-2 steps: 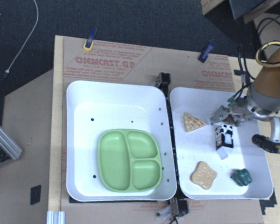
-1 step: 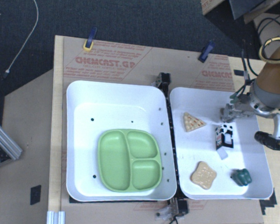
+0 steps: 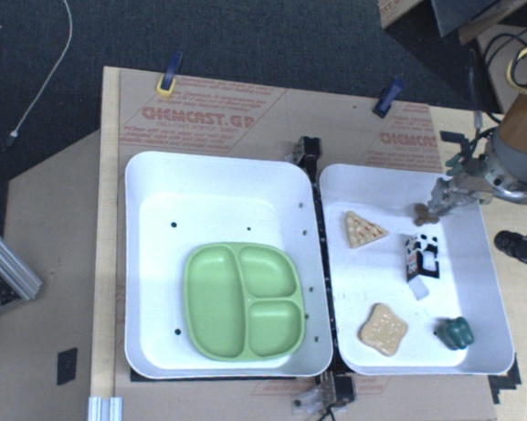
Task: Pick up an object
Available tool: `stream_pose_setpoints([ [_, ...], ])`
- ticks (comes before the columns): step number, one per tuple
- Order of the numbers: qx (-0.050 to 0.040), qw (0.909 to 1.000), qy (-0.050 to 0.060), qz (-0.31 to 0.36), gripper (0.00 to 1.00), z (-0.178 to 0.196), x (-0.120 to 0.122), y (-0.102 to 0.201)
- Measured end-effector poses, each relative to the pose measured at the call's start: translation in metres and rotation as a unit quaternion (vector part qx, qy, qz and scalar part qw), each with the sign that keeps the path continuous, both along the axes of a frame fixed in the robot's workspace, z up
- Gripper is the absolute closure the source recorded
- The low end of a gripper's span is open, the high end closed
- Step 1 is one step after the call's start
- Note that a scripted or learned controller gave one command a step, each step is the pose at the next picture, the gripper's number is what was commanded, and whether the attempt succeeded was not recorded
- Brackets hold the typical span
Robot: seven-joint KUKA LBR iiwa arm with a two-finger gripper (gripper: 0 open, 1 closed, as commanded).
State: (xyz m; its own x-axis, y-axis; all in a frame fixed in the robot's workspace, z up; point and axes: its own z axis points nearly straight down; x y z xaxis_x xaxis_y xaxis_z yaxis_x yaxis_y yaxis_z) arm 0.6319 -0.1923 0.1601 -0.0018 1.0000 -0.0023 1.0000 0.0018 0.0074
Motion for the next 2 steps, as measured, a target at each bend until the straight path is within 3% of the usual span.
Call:
stream_pose_setpoints([
  [2, -0.0005, 1.0000, -0.001, 0.000, 1.00, 0.111, 0.012, -0.006],
])
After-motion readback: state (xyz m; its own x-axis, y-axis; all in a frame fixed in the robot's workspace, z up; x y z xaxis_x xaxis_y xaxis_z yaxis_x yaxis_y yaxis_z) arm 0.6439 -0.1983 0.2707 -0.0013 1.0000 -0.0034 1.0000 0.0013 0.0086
